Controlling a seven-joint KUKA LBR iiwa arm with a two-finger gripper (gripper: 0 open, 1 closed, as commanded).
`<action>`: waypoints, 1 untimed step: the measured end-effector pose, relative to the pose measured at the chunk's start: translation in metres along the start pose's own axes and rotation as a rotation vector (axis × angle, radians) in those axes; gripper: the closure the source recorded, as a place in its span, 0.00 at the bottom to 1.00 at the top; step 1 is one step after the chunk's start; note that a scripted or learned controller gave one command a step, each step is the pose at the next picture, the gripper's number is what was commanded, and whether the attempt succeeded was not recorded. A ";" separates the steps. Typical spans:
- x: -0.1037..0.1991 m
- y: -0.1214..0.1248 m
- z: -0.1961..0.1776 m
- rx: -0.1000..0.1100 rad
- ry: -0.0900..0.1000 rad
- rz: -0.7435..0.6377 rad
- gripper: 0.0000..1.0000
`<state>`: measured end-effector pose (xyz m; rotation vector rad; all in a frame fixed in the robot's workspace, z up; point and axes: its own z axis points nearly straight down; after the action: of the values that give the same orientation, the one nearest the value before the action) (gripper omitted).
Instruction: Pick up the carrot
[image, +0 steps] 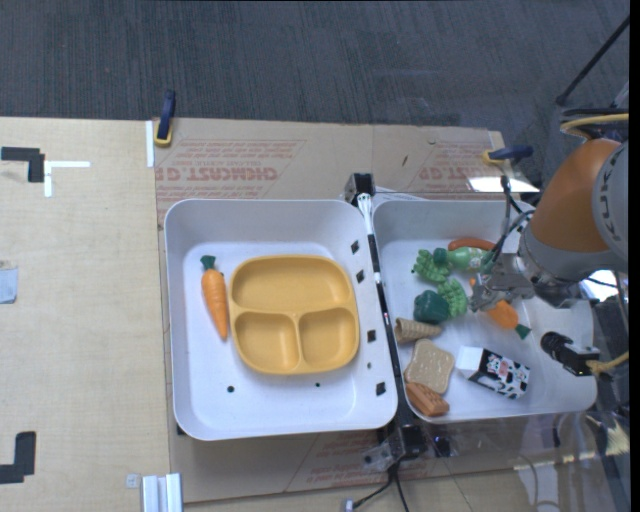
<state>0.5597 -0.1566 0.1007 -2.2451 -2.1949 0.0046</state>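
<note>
The carrot (214, 300), orange with a green top, lies in the left bin (270, 415) along the left side of a yellow divided plate (295, 310). My gripper (488, 292) hangs over the right bin (560, 395), far to the right of the carrot, among the toy foods. A small orange piece (504, 316) lies right beside and below the gripper. Whether it touches the gripper is unclear. The grey arm with its orange band (575, 200) comes in from the right.
The right bin holds several toy foods: green vegetables (434, 266), a green pepper (431, 305), a cone (415, 328), a bread slice (431, 365), a brown pastry (427, 402) and a black-and-white carton (498, 372). The bins' inner walls (375, 300) stand between the gripper and the carrot.
</note>
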 end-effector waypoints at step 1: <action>0.049 0.001 -0.052 -0.003 -0.001 -0.030 1.00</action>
<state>0.5616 -0.1076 0.1527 -2.2140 -2.2298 0.0025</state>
